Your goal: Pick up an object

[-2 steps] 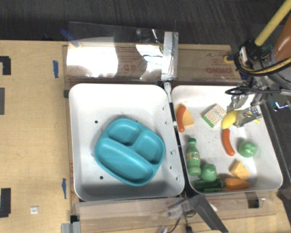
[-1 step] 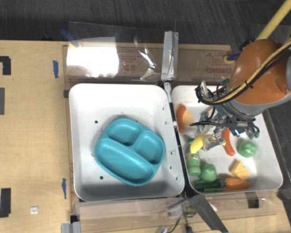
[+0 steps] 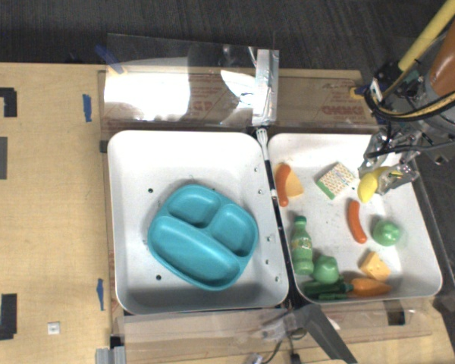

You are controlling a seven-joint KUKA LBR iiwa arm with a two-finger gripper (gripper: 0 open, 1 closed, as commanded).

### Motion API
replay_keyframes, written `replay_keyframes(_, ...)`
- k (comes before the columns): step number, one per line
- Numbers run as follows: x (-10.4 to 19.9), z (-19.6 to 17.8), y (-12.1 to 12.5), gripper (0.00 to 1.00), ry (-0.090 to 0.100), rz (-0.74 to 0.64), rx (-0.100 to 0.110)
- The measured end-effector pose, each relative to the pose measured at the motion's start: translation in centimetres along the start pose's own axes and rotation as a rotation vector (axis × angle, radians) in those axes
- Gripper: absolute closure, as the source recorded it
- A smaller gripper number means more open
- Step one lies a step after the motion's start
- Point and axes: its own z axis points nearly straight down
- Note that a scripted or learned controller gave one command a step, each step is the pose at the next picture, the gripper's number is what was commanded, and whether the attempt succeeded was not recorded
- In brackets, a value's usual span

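Observation:
My gripper [image 3: 385, 174] hangs over the far right part of the right bin [image 3: 428, 237]. A yellow lemon-like toy [image 3: 368, 186] sits between its fingers and the gripper looks shut on it. Loose in the same bin lie a red sausage [image 3: 356, 221], a green ball [image 3: 387, 232], a cheese wedge [image 3: 374, 265], a checked square packet [image 3: 336, 179], an orange-red piece [image 3: 286, 182], a green bottle [image 3: 301, 245] and a carrot [image 3: 369, 285].
The left bin [image 3: 129, 165] holds a teal divided plate [image 3: 203, 233]. A taped clear sheet [image 3: 189, 89] lies behind the bins. Cables [image 3: 409, 89] hang from the arm at the upper right. Brown bench board lies to the left.

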Motion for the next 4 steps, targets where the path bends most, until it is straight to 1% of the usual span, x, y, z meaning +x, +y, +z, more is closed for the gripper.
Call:
replay_keyframes(1, 3.1, 15.8, 0.5, 1.00, 0.010, -0.186, -0.015)
replay_keyframes(2, 5.4, 18.5, 3.8, 1.00, 0.008, -0.134, -0.010)
replay_keyframes(3, 5.0, 20.3, 4.8, 1.00, 0.003, 0.068, 0.015)
replay_keyframes(4, 0.9, 10.3, 8.5, 1.00, -0.001, -0.214, -0.004)
